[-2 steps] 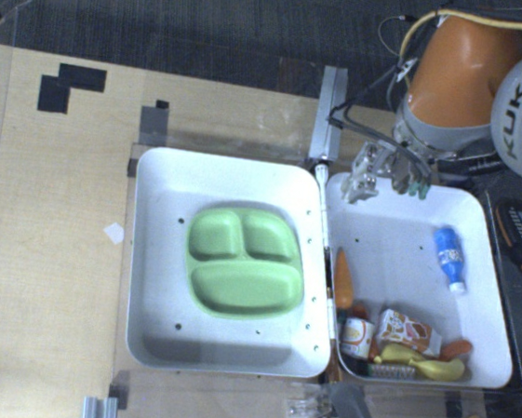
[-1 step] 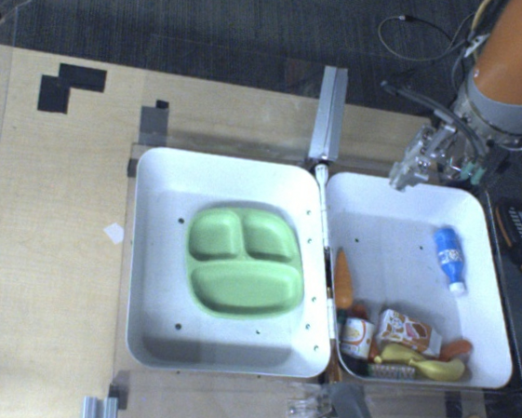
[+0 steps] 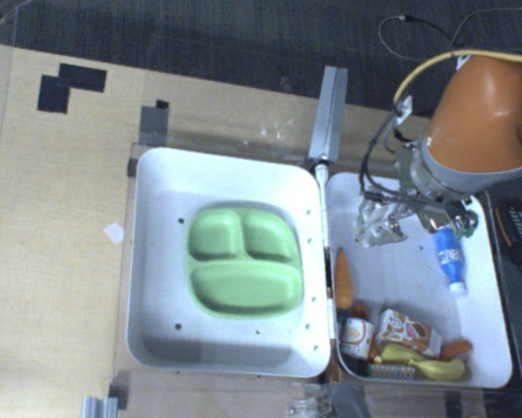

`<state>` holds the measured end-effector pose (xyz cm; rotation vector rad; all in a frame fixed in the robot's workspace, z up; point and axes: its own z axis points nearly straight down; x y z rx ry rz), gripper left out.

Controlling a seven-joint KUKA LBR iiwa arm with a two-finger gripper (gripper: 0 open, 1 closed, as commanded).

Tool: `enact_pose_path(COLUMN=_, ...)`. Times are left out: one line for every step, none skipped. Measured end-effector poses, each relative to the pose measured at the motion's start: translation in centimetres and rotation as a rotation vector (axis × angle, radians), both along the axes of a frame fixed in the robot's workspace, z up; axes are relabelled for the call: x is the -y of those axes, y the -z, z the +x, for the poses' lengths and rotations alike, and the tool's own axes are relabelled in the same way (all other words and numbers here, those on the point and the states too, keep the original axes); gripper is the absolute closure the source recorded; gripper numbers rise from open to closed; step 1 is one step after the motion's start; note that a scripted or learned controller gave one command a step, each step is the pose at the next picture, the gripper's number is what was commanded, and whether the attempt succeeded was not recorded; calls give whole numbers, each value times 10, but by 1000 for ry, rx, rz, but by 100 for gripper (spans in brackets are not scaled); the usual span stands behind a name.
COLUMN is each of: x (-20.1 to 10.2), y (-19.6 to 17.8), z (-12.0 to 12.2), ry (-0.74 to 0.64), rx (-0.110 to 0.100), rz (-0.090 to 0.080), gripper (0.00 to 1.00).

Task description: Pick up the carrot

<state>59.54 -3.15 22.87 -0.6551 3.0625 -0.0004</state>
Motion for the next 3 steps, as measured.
enact_pose_path(x=39, y=-5, z=-18, ry=-344, rx=1, rz=-4, gripper=100)
enact_pose_path(x=93, y=102, z=-66, ry=-271, rx=11, rz=-8, gripper=100)
enact_pose_path(x=91, y=90, z=-62, ry=-276, rx=22, rz=-9, gripper=100)
